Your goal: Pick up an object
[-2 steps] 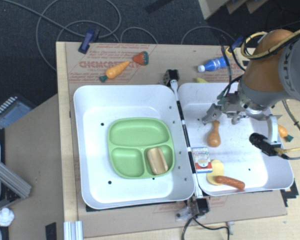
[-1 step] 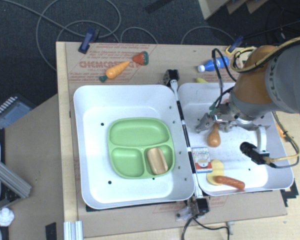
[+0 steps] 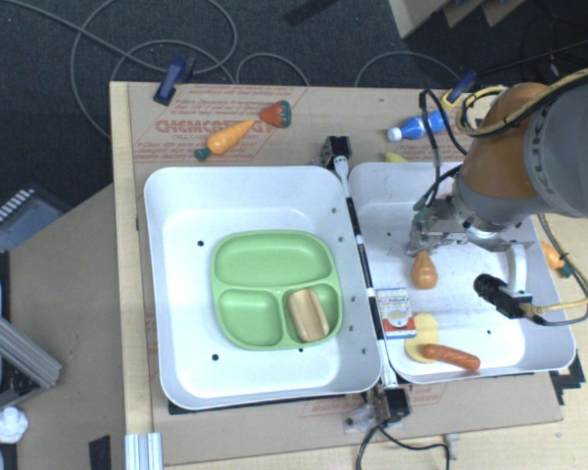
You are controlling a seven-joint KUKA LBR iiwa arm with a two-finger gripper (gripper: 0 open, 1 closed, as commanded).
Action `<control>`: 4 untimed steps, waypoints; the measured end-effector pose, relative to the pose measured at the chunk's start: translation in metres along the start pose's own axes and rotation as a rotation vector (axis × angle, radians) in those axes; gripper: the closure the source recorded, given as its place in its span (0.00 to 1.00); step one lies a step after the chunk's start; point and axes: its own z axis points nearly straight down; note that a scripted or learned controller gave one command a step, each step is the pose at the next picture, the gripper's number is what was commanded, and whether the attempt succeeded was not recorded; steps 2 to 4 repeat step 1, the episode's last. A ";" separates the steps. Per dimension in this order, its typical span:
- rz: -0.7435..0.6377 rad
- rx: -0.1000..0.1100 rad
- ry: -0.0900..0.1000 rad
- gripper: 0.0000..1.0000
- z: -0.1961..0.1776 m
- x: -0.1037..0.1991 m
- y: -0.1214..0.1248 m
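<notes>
One orange pear-shaped toy point(image 3: 424, 269), upright, narrow end up

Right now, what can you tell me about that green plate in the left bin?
The green plate is a rounded, glossy tray, plastic by its look, split by raised ridges into three compartments: one wide one across the top, two smaller ones below. It lies flat, about mid-floor in the left bin, clear of the walls. A tan bread roll sits in its lower right compartment; the other two hold nothing I can see.
</notes>
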 end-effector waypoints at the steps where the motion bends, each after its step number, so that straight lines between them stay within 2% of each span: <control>1: -0.003 -0.002 0.001 1.00 -0.091 0.068 -0.015; 4: -0.003 -0.002 0.001 1.00 -0.091 0.068 -0.015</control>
